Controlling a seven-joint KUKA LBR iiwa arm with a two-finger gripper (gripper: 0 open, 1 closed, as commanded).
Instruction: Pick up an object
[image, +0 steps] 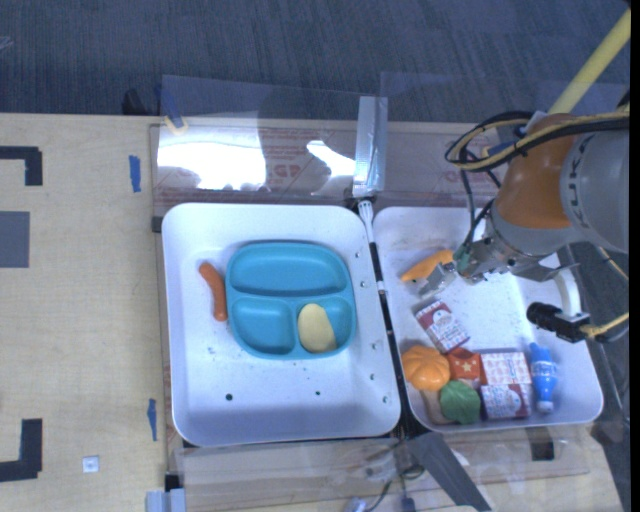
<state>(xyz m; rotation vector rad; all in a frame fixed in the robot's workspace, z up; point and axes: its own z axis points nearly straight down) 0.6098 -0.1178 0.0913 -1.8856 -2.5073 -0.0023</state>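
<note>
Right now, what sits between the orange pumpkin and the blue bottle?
In the camera view, red-and-white packets lie between the orange pumpkin and the blue bottle.

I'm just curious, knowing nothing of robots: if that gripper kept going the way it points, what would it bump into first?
Most likely the orange carrot-like piece just beyond the gripper, which points left and down into the right bin. Depth is unclear, so it may touch the bin floor instead.

Robotics lab, wooden bench (70, 300), taped markers, two white bins (190, 400), cabled arm (560, 190)
</note>
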